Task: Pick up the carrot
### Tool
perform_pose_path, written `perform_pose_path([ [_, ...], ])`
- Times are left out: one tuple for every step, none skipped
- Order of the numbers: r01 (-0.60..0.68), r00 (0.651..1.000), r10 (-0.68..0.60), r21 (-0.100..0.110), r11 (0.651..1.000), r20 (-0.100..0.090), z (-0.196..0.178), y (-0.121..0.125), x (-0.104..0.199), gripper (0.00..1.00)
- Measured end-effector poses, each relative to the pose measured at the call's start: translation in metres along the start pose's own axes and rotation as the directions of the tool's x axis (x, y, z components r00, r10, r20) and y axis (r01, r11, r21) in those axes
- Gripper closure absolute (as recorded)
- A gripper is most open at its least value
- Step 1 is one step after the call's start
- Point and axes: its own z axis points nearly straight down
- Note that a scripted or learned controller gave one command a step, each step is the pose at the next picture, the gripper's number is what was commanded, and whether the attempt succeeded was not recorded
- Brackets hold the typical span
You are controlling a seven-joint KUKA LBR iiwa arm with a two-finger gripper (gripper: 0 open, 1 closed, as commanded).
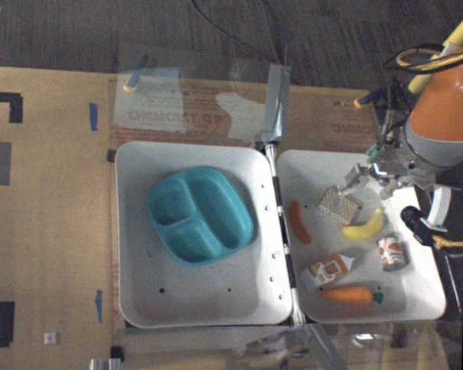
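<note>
While the orange tapered carrot (349,295) lies near in the right white bin (433,304) | end effector (360,177) far, opening unclear | descend centred, close across its width, avoid small carton (331,269).

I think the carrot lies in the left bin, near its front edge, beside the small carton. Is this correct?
Not quite. The camera view shows the carrot in the right bin, not the left one. The rest holds: it lies near that bin's front edge, beside the small carton.
</note>
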Motion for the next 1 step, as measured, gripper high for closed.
perform_pose_path([
  [0.247,0.969,-0.247,0.001,0.969,-0.001,0.0322,-0.0797,-0.0377,0.0],
])
